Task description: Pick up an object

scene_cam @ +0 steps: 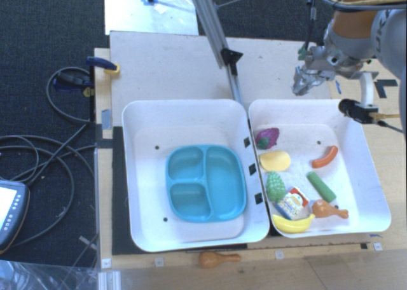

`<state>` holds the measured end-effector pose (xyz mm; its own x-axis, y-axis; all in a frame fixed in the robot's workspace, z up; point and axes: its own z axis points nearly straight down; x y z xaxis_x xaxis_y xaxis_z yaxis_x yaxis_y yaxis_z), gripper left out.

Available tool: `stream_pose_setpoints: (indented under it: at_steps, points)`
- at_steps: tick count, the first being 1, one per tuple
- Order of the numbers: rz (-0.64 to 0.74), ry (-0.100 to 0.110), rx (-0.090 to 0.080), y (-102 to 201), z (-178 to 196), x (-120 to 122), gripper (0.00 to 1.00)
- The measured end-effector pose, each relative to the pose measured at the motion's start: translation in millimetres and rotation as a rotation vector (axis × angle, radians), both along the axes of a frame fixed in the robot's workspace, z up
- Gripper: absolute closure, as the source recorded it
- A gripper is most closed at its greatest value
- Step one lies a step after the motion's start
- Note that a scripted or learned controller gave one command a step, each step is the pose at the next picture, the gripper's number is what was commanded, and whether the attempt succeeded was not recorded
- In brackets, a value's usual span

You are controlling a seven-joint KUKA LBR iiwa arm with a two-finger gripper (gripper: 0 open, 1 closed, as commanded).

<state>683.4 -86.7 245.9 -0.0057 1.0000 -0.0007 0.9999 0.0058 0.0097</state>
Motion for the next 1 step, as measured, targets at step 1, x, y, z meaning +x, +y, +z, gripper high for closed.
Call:
stream_pose_setpoints:
  at_steps: [1]
  points:
    - [0.000,0.007,0.001,0.2,0.6,0.8,1.00]
